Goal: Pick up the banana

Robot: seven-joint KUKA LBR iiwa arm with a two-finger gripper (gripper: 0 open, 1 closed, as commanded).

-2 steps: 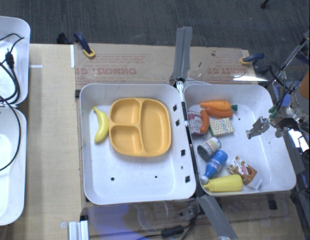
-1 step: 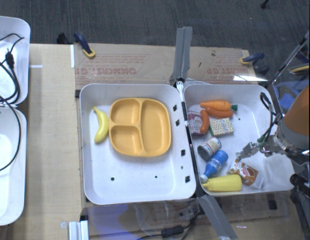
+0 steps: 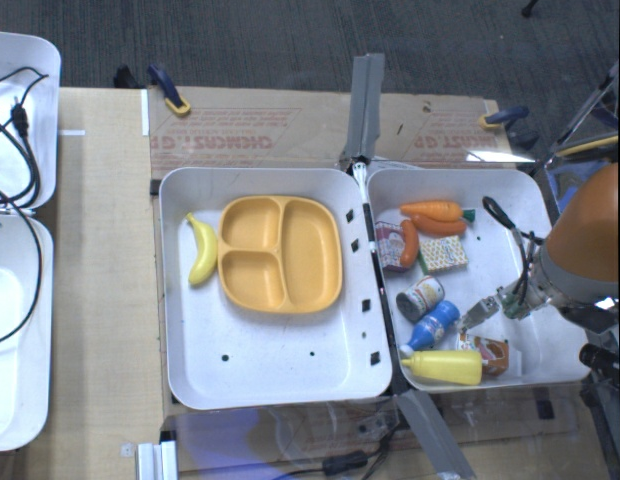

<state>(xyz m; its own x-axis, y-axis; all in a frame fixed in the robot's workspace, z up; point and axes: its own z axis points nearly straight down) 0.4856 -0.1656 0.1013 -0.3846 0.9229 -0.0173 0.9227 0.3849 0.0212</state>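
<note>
While your arm reaches in from the right, its gripper (image 3: pixel 490 308) hangs low over the right bin (image 3: pixel 525 193), above a clutter of small items, with the blue bottle (image 3: pixel 434 324) and the yellow squeeze bottle (image 3: pixel 445 366) just to its left; whether it is released or clenched you cannot tell from this slant, and nothing can be made out in its grasp. Your target, the banana (image 3: pixel 201 250), lies in the left bin (image 3: pixel 260 373), hard against that bin's left wall, just beside the yellow divided plate (image 3: pixel 281 254). It sits well apart from the gripper, directly leftward and slightly farther back. Its long axis runs near to far, curving gently. To reach it you would likely cross the divider between the bins and pass over the plate.
</note>
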